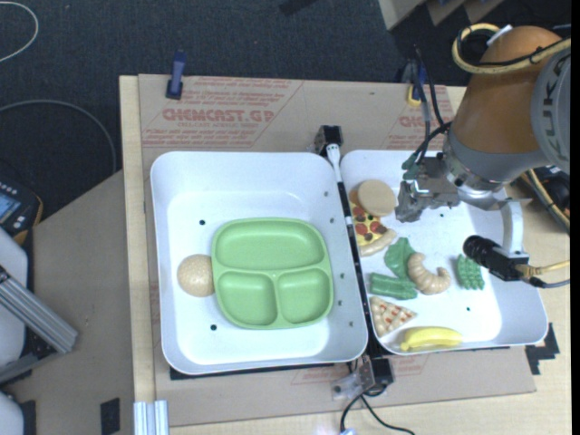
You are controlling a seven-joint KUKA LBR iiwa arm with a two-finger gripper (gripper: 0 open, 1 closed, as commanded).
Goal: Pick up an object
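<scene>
Camera view | gripper: grip state unclear | round bun beside | smooth green divided tray

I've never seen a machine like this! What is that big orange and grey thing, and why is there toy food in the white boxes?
That is a robot arm, seen by a camera looking down from above. It reaches in from the right. At its end is a tool for grabbing things, hanging over the right bin. That bin has toy food: a burger bun, pizza slices, green veggies, a croissant and a banana. The left bin has a green divided plate and a tan ball. The robot should pick something up. I see nothing in the tool.
</scene>
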